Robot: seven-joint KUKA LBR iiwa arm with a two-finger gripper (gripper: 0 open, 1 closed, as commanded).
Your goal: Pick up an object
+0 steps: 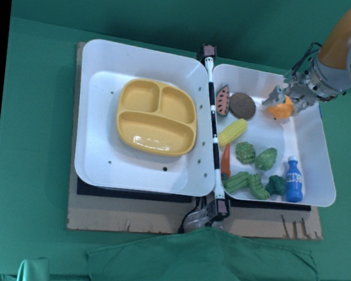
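Note:
My gripper [284, 104] hangs over the far part of the right bin [316, 136], reaching in from the upper right. An orange toy piece [281, 109] sits between its fingers, and the gripper is shut on it. The piece looks to be just above the bin floor, beside the brown round patty [242, 105]. The arm's orange band [349, 27] shows above the wrist.
The right bin also holds a watermelon slice [222, 101], a corn cob [232, 133], a carrot [226, 161], several green vegetables [255, 156] and a blue bottle [293, 179]. A yellow divided plate [158, 117] lies in the left bin [99, 154]. A black-and-white divider [213, 125] separates the bins.

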